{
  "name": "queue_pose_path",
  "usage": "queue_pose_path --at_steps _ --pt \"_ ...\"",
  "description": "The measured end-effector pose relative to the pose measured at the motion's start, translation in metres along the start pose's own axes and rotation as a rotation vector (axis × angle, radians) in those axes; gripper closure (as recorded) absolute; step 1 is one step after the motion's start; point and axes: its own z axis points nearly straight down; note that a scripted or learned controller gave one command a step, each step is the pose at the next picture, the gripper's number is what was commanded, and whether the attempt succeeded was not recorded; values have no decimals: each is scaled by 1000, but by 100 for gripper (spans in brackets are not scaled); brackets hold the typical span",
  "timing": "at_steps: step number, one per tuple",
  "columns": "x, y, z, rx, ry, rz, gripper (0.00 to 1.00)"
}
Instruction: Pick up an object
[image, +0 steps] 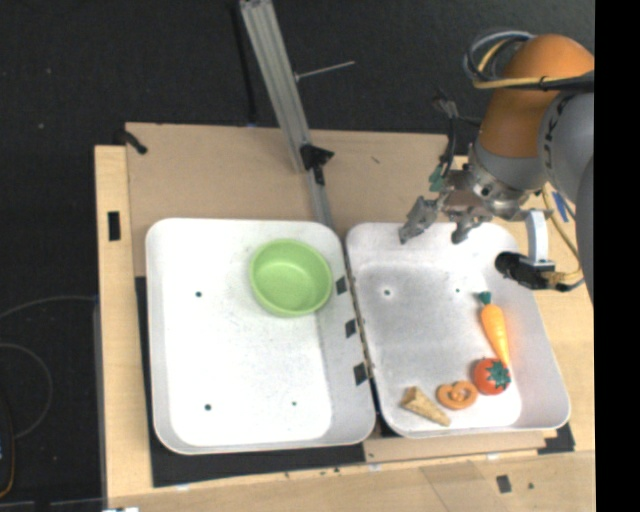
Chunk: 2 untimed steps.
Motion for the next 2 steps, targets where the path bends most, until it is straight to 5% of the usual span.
queue_pose_path --at_steps 1,2 --pt "0 0 0 0 -1 0 0" --pt "-12 -4 55 4 -3 5 0"
